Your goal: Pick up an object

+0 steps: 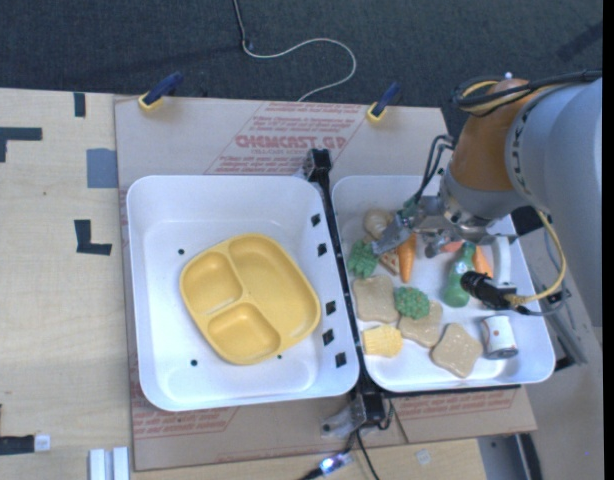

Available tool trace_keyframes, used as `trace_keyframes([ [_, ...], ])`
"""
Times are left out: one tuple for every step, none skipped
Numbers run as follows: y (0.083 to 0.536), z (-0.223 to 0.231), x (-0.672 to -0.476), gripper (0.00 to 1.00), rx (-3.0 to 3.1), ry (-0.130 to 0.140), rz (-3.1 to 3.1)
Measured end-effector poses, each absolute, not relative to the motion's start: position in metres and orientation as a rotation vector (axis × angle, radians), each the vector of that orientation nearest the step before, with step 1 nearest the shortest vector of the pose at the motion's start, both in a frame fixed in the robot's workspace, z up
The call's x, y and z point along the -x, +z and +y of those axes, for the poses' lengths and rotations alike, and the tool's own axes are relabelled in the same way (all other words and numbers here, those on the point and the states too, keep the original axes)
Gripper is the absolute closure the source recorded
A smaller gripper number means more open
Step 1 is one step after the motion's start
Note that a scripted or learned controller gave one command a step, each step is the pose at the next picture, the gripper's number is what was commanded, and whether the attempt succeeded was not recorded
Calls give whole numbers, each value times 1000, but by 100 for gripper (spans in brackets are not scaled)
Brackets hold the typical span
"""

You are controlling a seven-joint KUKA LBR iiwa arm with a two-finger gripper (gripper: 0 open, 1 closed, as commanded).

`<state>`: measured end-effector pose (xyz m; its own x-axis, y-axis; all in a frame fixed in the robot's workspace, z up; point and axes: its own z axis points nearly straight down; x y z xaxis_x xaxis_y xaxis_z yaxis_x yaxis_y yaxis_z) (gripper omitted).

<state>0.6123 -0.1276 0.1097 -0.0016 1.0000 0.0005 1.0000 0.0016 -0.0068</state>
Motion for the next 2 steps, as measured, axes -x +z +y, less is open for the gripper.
trace_keyframes([
  [87,-128,-614,0,2222,0,-2224],
  [100,-125,-616,100,2221,-12,-2226],
])
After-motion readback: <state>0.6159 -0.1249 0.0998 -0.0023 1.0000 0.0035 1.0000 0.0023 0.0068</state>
